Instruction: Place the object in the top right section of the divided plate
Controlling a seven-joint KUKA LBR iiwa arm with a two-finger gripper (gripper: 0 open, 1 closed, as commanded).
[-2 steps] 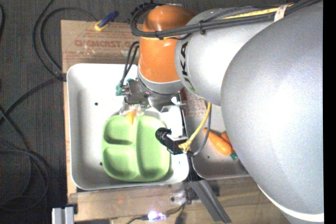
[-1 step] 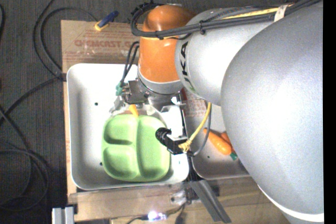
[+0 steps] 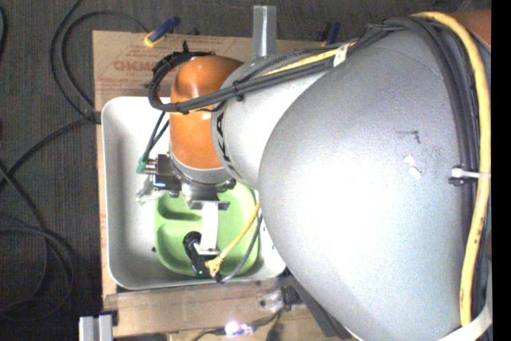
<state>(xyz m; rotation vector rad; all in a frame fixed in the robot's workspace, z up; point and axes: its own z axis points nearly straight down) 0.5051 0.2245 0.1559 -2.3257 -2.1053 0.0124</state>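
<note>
the grey arm (image 3: 359,172) reaches in from the right and covers much of the desk (image 3: 120,64), its orange band (image 3: 196,116) over the left white bin (image 3: 120,172). the end effector (image 3: 192,197) hangs above the green divided plate (image 3: 169,239), which lies in that bin's lower part. whether it is apart or together cannot be told.
</note>
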